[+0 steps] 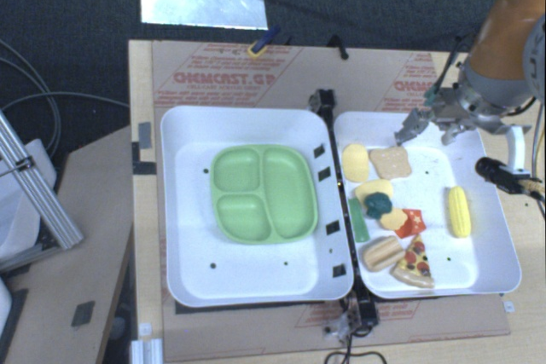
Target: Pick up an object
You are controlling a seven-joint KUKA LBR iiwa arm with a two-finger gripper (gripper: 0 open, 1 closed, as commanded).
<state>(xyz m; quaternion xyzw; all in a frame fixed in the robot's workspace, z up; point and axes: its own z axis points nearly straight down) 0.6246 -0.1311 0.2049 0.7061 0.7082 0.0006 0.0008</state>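
The gripper [429, 126] hovers over the far edge of the right bin [490, 268], fingers apart and empty. Just beside it, toward the bin's middle, lies the toast [390, 162], with the lemon [355, 162] touching its left side. Corn [459, 210] lies alone near the right edge; a hotdog [380, 251] and pizza [413, 262] sit at the near edge. The left bin [183, 183] holds a green tray [263, 193]. This looks like the approach step: no object is picked yet. Next, the arm should centre over one piece, likely the toast, then descend and close.
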